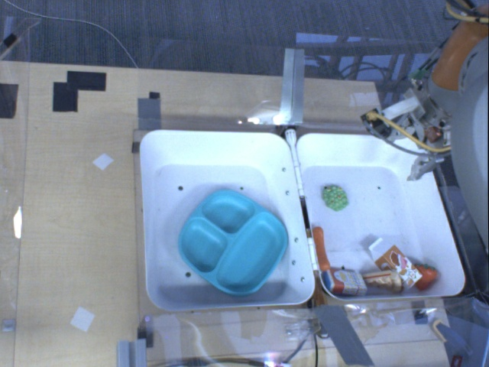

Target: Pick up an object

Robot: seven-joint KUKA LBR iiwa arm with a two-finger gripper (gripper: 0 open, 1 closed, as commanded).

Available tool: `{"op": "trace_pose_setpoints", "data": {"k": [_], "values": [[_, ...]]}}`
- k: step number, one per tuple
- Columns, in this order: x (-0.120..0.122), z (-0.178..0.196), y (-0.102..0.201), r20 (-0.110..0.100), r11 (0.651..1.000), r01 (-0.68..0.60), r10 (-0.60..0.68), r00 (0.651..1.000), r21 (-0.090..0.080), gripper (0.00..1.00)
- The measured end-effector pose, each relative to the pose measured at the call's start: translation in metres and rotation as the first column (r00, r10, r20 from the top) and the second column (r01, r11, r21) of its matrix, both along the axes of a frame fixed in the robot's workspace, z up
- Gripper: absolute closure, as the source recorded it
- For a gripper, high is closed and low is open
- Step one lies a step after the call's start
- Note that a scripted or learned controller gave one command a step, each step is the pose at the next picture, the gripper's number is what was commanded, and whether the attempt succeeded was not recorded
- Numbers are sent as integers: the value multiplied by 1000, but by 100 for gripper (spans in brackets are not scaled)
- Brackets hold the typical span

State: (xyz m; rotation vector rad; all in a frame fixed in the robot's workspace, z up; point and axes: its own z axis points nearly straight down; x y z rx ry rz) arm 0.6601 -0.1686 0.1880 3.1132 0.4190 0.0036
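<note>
Green ball [335, 197] alone mid right bin [428, 205]; pincer [416, 132] above rim

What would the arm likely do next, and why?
Probably swing left and down over the green ball. It sits alone in the right bin, apart from the clutter along the near edge, while the arm hangs above the bin's far right corner.

The pale wooden bench [69, 205] bears two shallow white bins side by side, touching along their inner edges: the left bin [164, 167] and the right bin [382, 163]. Black patches [76, 89] and small pale squares [102, 160], perhaps tape, lie on its left part.
</note>
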Motion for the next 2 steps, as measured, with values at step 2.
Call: {"op": "trace_pose_setpoints", "data": {"k": [2], "values": [[0, 0, 0, 1, 1000, 0, 0, 1000, 0, 0]]}}
